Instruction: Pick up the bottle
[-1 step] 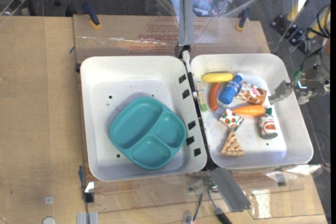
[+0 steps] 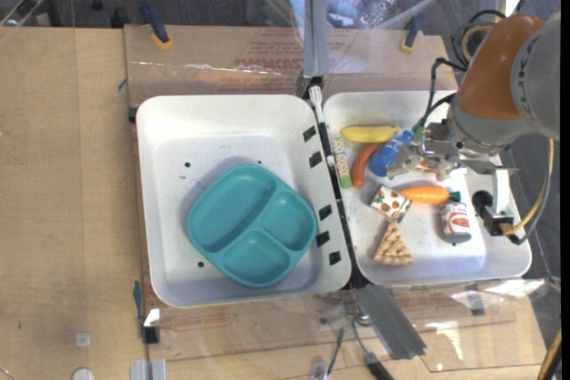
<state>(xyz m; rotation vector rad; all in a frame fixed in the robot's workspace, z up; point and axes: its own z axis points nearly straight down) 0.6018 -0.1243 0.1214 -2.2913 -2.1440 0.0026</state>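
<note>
A small blue bottle (image 2: 386,158) lies on its side in the upper middle of the right bin (image 2: 499,258), between a yellow banana (image 2: 368,134) and an orange carrot (image 2: 424,192). My gripper (image 2: 417,156) is low in the bin, right against the bottle's right end, and its metal parts overlap the bottle's cap end. The grey arm with its orange band (image 2: 495,71) comes in from the upper right and hides part of the bin's back wall.
Beside the bottle's left end lies a red-orange sausage (image 2: 360,165). Below are a small white carton (image 2: 389,202), a pizza slice (image 2: 392,246) and a red-and-white can (image 2: 455,222). A teal divided plate (image 2: 252,225) sits in the left bin (image 2: 169,147).
</note>
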